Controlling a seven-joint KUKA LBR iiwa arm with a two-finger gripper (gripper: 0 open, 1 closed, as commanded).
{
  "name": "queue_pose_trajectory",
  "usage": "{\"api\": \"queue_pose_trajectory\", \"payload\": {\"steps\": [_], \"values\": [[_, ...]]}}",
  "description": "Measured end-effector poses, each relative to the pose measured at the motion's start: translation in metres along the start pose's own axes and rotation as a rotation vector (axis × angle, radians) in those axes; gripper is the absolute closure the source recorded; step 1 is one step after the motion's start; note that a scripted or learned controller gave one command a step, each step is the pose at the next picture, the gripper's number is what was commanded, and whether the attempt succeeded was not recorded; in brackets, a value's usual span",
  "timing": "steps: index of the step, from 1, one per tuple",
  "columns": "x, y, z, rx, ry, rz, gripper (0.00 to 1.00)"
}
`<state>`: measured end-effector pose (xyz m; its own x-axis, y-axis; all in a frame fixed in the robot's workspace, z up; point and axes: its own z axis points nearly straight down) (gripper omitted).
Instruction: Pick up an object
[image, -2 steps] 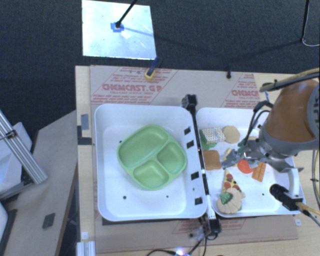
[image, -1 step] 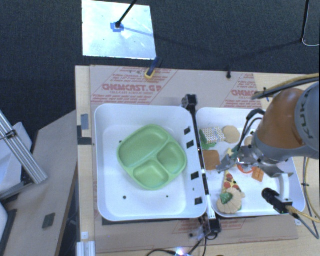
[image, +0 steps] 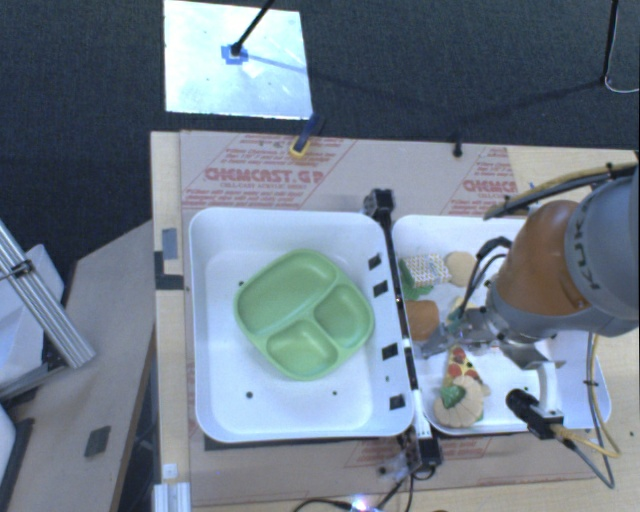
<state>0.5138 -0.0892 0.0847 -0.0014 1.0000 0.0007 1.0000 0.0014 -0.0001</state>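
We cannot tell how wide the claw is; it hangs low in the right bin, with the pizza slice just near of it.

Even, bright overhead light, soft shadows, mild glare on the metal plate, slightly soft focus.

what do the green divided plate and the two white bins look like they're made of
Green divided plate: likely molded plastic, with an even pastel colour, rounded compartments and a soft sheen. White bins: probably thin formed plastic, smooth and slightly glossy, with rounded corners.
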Motion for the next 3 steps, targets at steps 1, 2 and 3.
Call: {"api": "queue_pose_trajectory", "payload": {"steps": [1, 2, 3], "values": [[0.0, 0.0, -0.011, -0.001, 0.0, 0.0, 1.0], [-0.006, 0.0, -0.072, -0.004, -0.002, -0.001, 1.0], [-0.002, 0.003, -0.136, -0.008, -0.002, -0.003, 1.0]]}}
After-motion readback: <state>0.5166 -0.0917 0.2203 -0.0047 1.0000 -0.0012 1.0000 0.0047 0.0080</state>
